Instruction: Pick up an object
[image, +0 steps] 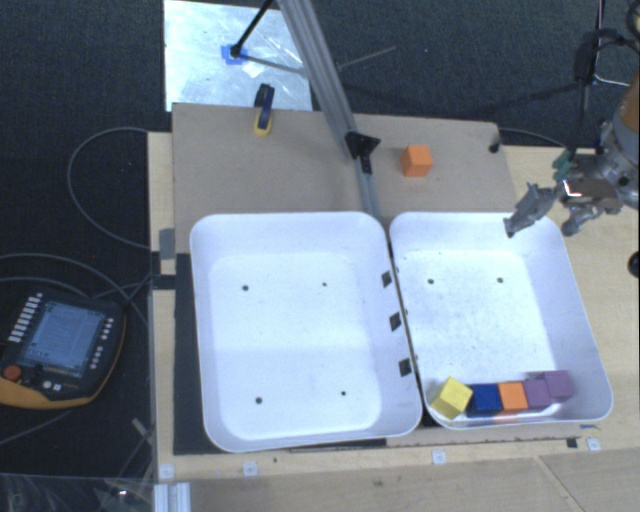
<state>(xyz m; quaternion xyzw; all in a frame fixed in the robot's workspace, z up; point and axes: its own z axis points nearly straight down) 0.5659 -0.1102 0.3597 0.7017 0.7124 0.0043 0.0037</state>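
Note:
Along the front edge of the right bin (560, 270) lies a row of small blocks: a yellow block (452, 397), a blue block (486, 399), an orange block (513, 396) and a purple block (552, 386). My gripper (548, 214) hangs over the bin's back right corner, far from the row. Its two fingers stand apart, open, with nothing between them.
The left bin (290, 320) sits beside the right one. Behind the bins, an orange cube (417, 160) and a yellow-blue clamp (264, 108) rest on the brown board. A metal pole (330, 90) slants over the back. A teach pendant (55, 345) lies on the floor at left.

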